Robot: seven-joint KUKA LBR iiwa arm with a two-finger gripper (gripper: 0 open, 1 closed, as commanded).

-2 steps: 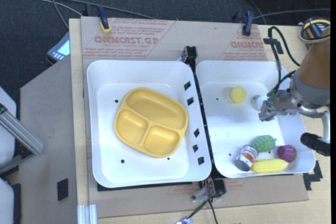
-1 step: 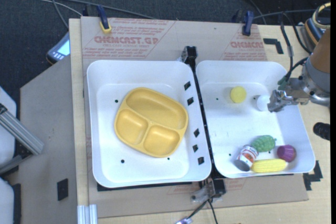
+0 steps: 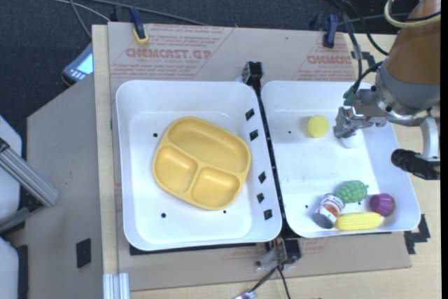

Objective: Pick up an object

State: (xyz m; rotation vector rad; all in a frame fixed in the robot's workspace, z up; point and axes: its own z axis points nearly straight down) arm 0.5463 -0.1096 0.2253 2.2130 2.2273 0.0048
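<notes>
Reaching in over the right bin [image 3: 294,105], the grey arm [image 3: 413,45] with its orange upper section ends in the hand [image 3: 348,128], which hangs low above the bin's upper part; whether it is open or closed I cannot tell, since its tips blur into the white floor, and nothing can be seen gripped in it. Taking the right bin as the landmark: the yellow ball [image 3: 317,126] lies in its upper middle, just beside the hand on the side toward the divider, apart from it and not touching — being round, it has no long axis to speak of. Along the bin's lower edge a cluster sits well apart from the hand: a green bumpy toy [image 3: 351,190], a purple round toy [image 3: 382,204] beside it toward the outer wall, a small can [image 3: 329,209] with a red and white label lying tilted, and a yellow corn cob [image 3: 360,221] lying flat with its long axis running roughly along the bin's lower wall, one end toward the can and the other toward the purple toy. On the far side of the divider from the right bin, the left bin [image 3: 133,150] holds a yellow divided plate [image 3: 201,162]. Both bins rest on the table [image 3: 175,49].
</notes>
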